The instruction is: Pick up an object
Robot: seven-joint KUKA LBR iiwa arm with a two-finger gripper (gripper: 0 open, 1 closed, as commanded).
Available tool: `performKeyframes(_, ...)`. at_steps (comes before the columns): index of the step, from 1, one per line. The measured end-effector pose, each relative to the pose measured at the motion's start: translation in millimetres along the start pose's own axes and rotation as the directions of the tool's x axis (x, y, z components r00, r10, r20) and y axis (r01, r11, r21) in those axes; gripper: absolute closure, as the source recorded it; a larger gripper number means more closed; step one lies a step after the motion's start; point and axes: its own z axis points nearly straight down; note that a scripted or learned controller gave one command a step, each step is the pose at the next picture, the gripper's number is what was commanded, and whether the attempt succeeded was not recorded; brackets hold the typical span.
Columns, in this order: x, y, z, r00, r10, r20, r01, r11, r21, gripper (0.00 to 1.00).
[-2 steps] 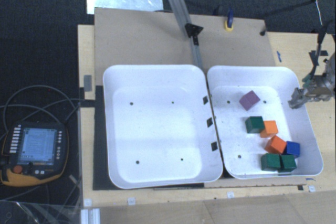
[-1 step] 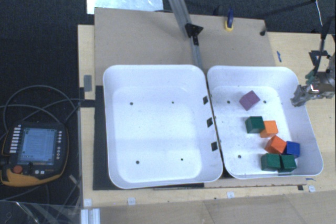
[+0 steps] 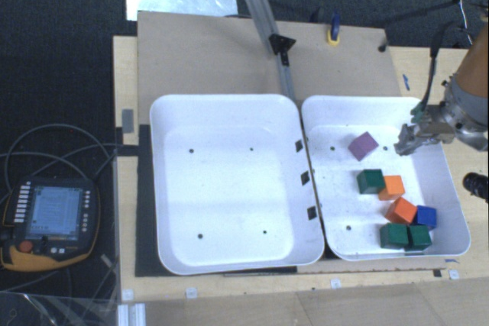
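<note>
Purple block [image 3: 363,145] lies apart from the others, near the tool [image 3: 403,146], whose grip I cannot tell.

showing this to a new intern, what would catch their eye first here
The cluster of coloured blocks in the right bin stands out against the white, with a purple block apart above them. The pincer hangs over that bin's upper right. A teach pendant sits at the far left.
</note>
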Motion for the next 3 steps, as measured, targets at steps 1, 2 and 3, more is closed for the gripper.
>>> performKeyframes(1,59,7,10,1.0,-0.002,-0.001,0.002,1.0,0.0,1.0)
performKeyframes(2,112,11,21,1.0,-0.001,-0.001,0.001,1.0,0.001,1.0)
performKeyframes(3,172,4,24,1.0,-0.002,-0.002,0.002,1.0,0.002,1.0)
